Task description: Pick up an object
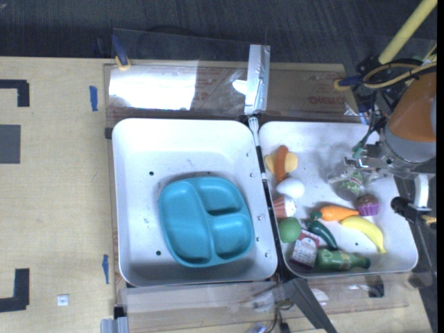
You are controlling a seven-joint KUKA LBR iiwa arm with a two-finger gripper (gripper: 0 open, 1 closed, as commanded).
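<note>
Where toys crowd the right bin (326, 141), the end effector (362, 166) hovers — low.

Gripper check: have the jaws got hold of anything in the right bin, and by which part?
It cannot be told. The gripper sits low in the right bin, right over a clear, crumpled-looking object, but the view is too blurred to show a hold.

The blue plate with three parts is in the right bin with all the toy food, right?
Not quite. The camera view shows the blue plate in the left bin, by itself. The toy food, like the banana and carrot, is in the right bin.
</note>
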